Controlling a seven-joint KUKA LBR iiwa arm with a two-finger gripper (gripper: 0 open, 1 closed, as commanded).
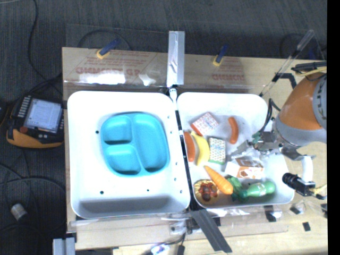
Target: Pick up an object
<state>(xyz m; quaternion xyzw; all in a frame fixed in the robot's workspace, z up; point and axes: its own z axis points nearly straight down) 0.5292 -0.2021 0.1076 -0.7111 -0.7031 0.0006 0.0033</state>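
The right bin (249, 101) holds several toy items. Among them are a red and white box (205, 123), a red sausage (233, 129), a yellow banana (201, 148) and a green patterned packet (217, 150). Nearer the front lie an orange carrot (219, 179), a green bottle (254, 189), a small orange and white carton (249, 170) and a dark round item (206, 190). My gripper (254, 149) reaches in from the right, low over the bin's right half, just above the carton and right of the packet. Nothing is visibly held.
The left bin (85, 195) holds a blue divided plate (133, 143). A metal post (176, 57) stands behind the wall between the bins. A handheld pendant (37, 118) lies on the floor at left. The grey and orange arm (303, 116) covers the right bin's right edge.
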